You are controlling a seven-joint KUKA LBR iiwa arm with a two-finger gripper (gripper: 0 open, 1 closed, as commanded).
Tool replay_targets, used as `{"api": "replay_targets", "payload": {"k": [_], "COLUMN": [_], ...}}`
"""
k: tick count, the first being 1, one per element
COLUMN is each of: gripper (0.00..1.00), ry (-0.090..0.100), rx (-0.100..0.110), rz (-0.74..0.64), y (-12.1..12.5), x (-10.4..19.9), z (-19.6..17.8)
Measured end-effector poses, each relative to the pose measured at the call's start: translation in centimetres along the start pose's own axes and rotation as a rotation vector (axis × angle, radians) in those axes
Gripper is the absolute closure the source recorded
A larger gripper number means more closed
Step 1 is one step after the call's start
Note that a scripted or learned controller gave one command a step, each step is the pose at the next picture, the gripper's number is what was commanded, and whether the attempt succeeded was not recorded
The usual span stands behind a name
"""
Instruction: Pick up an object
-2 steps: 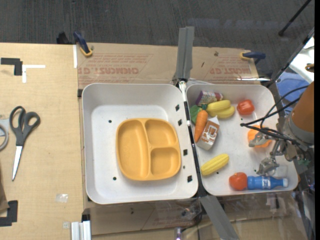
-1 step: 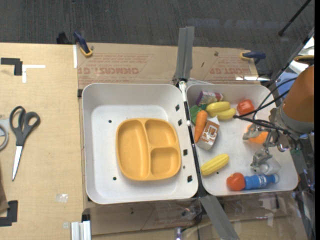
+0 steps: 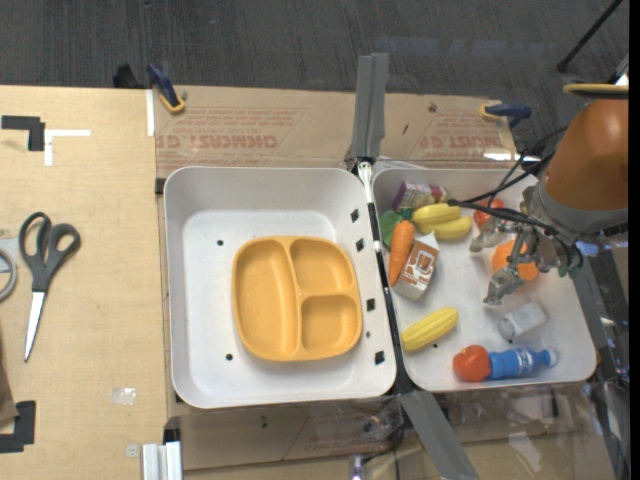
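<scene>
Hovering at three o'clock in the right bin (image 3: 570, 368), the gripper (image 3: 512, 276) is reaching with fingers parted and empty toward an orange object (image 3: 508, 253) just beside, risking nudging the grey block (image 3: 524, 319) at five o'clock.

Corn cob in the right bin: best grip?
Judging by its pose, take the corn across its middle from straight above. It lies flat and slanted on the bin floor, with bare floor along both long sides, so the fingers should close across its narrow width.
</scene>
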State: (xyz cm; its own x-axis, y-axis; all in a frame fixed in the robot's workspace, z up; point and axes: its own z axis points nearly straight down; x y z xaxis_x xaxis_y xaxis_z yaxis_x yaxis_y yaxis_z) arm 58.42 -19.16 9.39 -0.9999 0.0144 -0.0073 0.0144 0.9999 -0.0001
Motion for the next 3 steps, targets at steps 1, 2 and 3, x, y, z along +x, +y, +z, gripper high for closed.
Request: {"api": "replay_targets", "payload": {"k": [1, 2, 3], "gripper": [1.0, 1.0, 1.0], "ry": [-0.007, 0.006, 0.007], "rx": [0.001, 0.0, 0.001], "rz": [-0.001, 0.173, 0.475], "y": [0.0, 0.2, 5.3], "x": [-0.2, 10.1, 9.9], "z": [-1.1, 0.1, 0.2]}}
